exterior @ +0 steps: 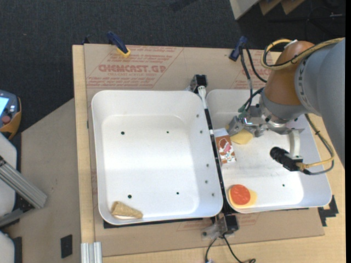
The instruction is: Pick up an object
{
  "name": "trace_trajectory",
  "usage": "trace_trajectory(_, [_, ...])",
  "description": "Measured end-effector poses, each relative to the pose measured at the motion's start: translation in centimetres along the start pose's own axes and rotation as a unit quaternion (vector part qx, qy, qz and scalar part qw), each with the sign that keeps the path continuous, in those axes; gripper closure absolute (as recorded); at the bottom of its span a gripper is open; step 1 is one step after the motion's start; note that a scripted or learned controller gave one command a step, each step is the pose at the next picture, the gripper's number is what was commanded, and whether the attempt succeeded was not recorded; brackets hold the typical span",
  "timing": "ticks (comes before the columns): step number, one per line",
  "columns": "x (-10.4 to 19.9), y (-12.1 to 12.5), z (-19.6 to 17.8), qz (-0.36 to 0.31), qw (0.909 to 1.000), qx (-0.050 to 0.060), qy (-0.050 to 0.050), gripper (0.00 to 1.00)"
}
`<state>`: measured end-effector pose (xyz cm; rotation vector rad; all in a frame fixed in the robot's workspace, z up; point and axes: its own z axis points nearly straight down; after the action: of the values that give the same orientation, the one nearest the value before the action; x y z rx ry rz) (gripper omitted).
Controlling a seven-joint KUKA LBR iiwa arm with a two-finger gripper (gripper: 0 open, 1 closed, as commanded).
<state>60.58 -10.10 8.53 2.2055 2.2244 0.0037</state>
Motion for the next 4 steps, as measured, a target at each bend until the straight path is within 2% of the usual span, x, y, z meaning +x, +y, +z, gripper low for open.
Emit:
trace_trajectory(1, [0.9, 4.9, 0.0, 0.003, 1.0000, 0.001, 0.001, 0.00])
trace_trajectory(2, [0.9, 4.7, -1.1, 0.003, 1.0000, 0.001, 0.001, 1.00])
trace_trajectory(3, [7.5, 6.5, -10.7, 0.000, 1.0000, -0.003, 0.003, 1.00])
trace_trajectory(4, [-2.0, 6.4, -33.9, 0.007, 1.0000, -0.007, -0.002, 1.00])
